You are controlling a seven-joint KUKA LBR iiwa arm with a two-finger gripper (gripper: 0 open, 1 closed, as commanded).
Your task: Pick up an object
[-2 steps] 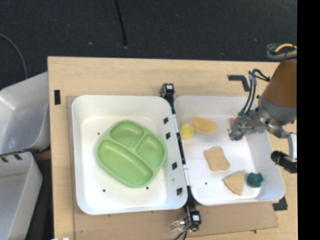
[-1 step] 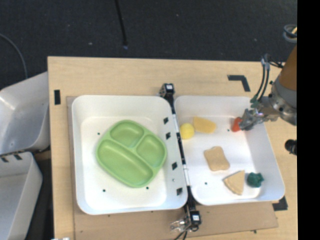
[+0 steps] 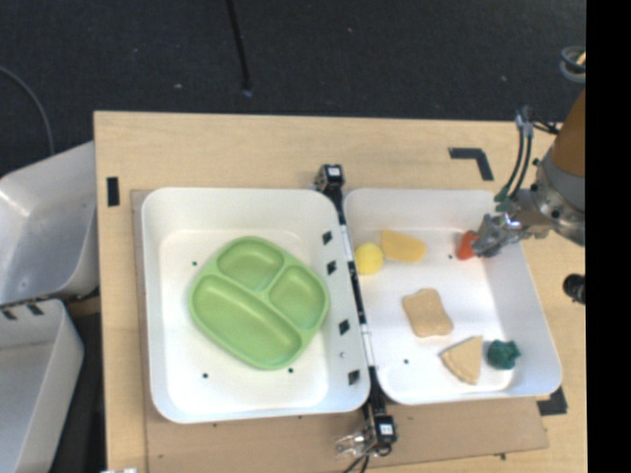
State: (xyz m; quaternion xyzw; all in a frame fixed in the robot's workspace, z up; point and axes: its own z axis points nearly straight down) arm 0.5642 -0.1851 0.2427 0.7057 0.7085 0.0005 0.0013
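My pincer (image 3: 490,236) hangs over the far right corner of the right bin (image 3: 523,294), at a small orange-red piece (image 3: 464,247); I cannot tell how it stands. A yellow ball (image 3: 368,258), yellow slab (image 3: 402,246), tan piece (image 3: 427,313), tan wedge (image 3: 463,359) and green lump (image 3: 503,354) lie leftward and nearer. A green divided plate (image 3: 258,302) fills the left bin (image 3: 158,264).

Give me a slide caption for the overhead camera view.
Tool over the right bin by an orange piece; green divided plate in the left bin.
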